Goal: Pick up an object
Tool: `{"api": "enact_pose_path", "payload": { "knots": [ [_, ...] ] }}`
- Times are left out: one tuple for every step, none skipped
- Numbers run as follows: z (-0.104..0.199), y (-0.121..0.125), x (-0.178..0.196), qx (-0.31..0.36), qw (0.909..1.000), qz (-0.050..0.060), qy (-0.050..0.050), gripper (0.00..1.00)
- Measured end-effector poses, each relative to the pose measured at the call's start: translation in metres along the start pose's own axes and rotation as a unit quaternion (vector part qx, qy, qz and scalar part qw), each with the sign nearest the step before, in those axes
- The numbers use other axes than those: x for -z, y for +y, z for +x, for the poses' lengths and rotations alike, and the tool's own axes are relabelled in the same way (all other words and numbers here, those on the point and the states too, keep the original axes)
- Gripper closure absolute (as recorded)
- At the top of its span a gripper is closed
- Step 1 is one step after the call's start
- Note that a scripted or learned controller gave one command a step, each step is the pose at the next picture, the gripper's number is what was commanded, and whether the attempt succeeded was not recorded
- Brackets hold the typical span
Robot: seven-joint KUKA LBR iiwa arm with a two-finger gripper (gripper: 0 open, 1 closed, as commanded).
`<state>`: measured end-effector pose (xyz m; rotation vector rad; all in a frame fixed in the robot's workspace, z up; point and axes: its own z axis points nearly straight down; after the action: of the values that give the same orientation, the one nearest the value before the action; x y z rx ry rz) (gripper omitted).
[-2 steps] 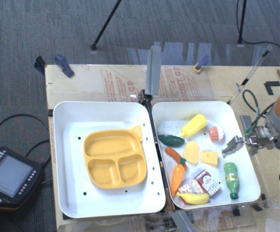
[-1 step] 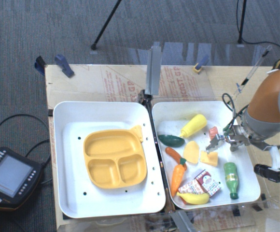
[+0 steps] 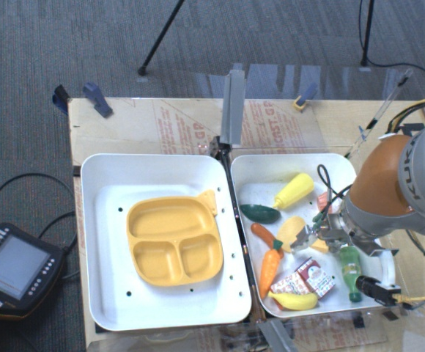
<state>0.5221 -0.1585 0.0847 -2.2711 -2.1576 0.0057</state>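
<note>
Bins sit side by side on the table (image 3: 146, 127), a left bin (image 3: 99, 196) and a right bin (image 3: 249, 169), with their inner walls touching in the middle. The left bin has lots of open room, because a yellow tray (image 3: 174, 239) lies in its middle and white floor shows all around it. The right bin is crowded. Toys fill most of its floor, and the free white floor is mostly at the back, near the far wall. The arm (image 3: 388, 185) comes in from the right and covers that bin's right side. The end effector (image 3: 316, 235) hangs low over the middle of the right bin, and I cannot tell if it is open or closed. A pale yellow toy (image 3: 292, 231) lies just to its left, right beside the tips. A yellow bottle (image 3: 294, 191) lies behind it, near a dark green toy (image 3: 260, 213). A carrot (image 3: 269, 270) and a red sausage (image 3: 264, 234) lie to the left, close to the inner wall. A red and white packet (image 3: 308, 277) and a banana (image 3: 294, 300) lie at the front wall. A green bottle (image 3: 351, 270) lies under the arm at the right.
</note>
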Motion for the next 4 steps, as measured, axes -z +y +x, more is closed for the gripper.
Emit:
{"api": "enact_pose_path", "payload": {
  "knots": [
    [-0.007,0.055,0.002,-0.150,0.9887,-0.003,-0.001,0.00],
    [0.082,0.118,0.003,-0.198,0.9803,-0.003,0.000,0.00],
    [0.080,0.117,0.012,-0.197,0.9803,-0.001,-0.002,1.00],
    [0.081,0.117,0.022,-0.195,0.9807,0.001,-0.002,1.00]
  ]
}}
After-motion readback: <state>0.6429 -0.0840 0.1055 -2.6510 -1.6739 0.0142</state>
